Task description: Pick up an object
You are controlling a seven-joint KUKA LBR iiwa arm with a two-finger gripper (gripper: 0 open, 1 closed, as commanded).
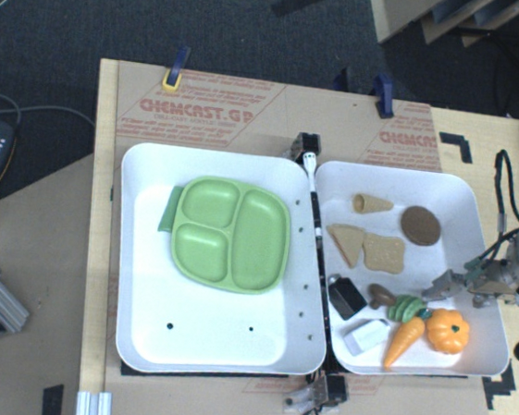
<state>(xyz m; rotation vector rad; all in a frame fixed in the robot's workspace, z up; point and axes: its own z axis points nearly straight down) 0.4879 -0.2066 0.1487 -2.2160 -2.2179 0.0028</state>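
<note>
clearly the gripper [456, 282] sits low over the right bin [466, 193], reaching in from the right edge, with its tip just to the far side of the orange pumpkin [447, 331] and near the carrot [405, 338] with its green top. i cannot tell from this slant whether it is released or clenched, and nothing shows caught in it, so i judge no object is held yet.

the candidates all lie in the right bin: a cone [371, 204] and a round brown cookie [420, 226] at the far side, two tan bread pieces [366, 249] in the middle, a black block [346, 297] and a white piece [366, 336] at the near left, then the carrot and pumpkin at the near right. the left bin [134, 327] carries a green divided plate [233, 234], well apart from the arm.

risks, as i judge them: the pumpkin is round and smooth-looking, so a pinch off its middle could squirt it sideways against the bin wall. the carrot touches or nearly touches the pumpkin, so a descent between them could land on both and wedge, or push one aside and grip nothing. the tip is also close to the right wall of the bin, and a small drift that way could catch the rim and tip or shift the bin.
</note>
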